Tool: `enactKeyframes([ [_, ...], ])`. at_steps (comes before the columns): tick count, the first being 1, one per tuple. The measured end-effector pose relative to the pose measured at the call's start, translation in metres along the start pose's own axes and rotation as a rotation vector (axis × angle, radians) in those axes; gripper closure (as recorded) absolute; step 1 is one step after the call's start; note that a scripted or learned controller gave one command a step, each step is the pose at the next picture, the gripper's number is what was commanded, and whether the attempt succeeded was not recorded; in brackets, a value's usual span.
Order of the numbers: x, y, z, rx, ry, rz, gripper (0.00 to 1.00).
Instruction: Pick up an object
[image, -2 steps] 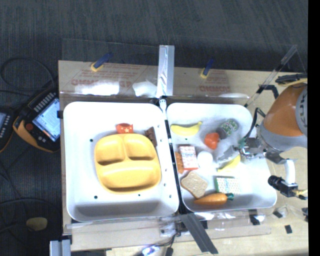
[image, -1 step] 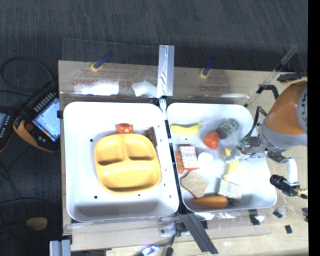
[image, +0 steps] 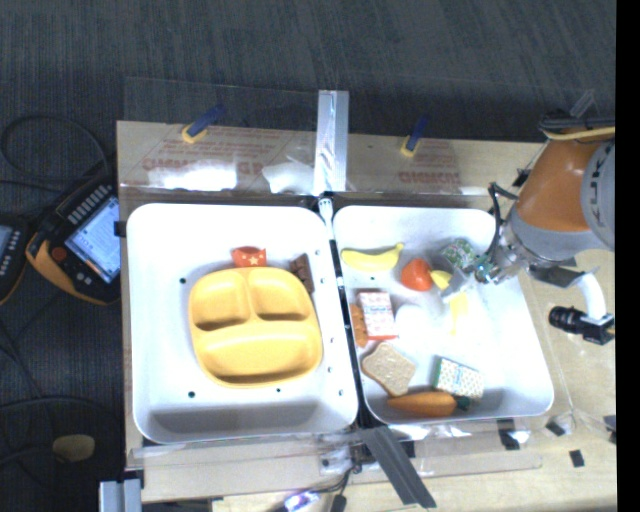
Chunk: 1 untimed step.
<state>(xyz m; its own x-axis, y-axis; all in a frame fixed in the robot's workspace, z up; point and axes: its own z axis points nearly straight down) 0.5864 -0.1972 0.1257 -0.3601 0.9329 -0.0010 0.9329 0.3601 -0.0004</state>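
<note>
Nothing looks lifted yet. The tool (image: 482, 268) sits low at the right bin's (image: 520, 345) two o'clock corner, just beside a small speckled block (image: 460, 252); whether it is spread or pinching, I cannot tell. Banana (image: 368, 258), tomato (image: 416, 273), carrot (image: 424, 403) lie untouched.

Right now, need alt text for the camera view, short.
The grey arm's gripper reaches into the right white bin among toy foods: yellow banana, red tomato, orange carrot. The left white bin holds a yellow compartment tray.
</note>
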Motion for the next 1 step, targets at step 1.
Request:
enactKeyframes([
  [1,0.0725,0.0493,-0.0601,0.000,0.002,0.079,1.00],
])
